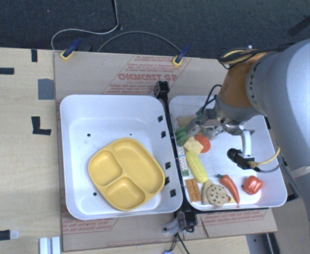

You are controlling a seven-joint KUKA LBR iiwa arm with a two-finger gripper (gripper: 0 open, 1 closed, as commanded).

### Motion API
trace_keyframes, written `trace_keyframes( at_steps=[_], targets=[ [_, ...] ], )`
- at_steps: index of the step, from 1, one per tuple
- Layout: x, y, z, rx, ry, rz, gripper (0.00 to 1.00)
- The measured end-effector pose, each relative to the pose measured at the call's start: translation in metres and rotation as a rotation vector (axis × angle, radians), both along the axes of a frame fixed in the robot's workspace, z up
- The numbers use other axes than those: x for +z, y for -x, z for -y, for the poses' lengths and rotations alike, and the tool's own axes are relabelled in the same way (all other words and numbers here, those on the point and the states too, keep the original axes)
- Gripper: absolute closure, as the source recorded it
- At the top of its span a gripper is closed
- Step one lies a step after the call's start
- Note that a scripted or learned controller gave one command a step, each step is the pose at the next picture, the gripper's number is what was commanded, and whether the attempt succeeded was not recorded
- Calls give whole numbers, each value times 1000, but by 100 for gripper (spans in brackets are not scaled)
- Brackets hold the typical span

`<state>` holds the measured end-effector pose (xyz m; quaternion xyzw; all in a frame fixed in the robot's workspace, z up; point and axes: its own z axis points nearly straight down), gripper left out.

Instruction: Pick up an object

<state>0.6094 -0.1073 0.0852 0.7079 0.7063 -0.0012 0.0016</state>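
Two shallow white bins sit side by side on the bench: the left bin (75, 115) carries a yellow divided tray (125, 172), and the right bin (274, 187) carries a cluster of toy foods along its left wall and near edge. The arm (282, 99), grey with an orange band, reaches in from the right and leans over the right bin, presumably because all the small graspable items lie there. The gripper (201, 125) sits low at the upper end of the cluster, just beside green pieces (182, 136) and a red-orange piece (203, 143); whether its fingers are spread or pressed together cannot be told, and nothing is visibly between them. Candidate objects, in descending size: corn cob (196, 166), carrot (229, 187), cookie (217, 194), red pepper (253, 184). By judgement, the pick is at the approach or closing step, not yet secured.
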Motion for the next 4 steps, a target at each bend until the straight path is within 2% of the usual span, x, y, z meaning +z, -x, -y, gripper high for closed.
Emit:
trace_keyframes(
  at_steps=[1,2,3,4],
  targets=[
    [0,-36,-5,2,7,0,0],
    [-1,-59,-3,3,0,0,0],
    [1,17,20,-1,-3,-3,0],
    [11,15,18,3,-3,1,100]
  ],
)
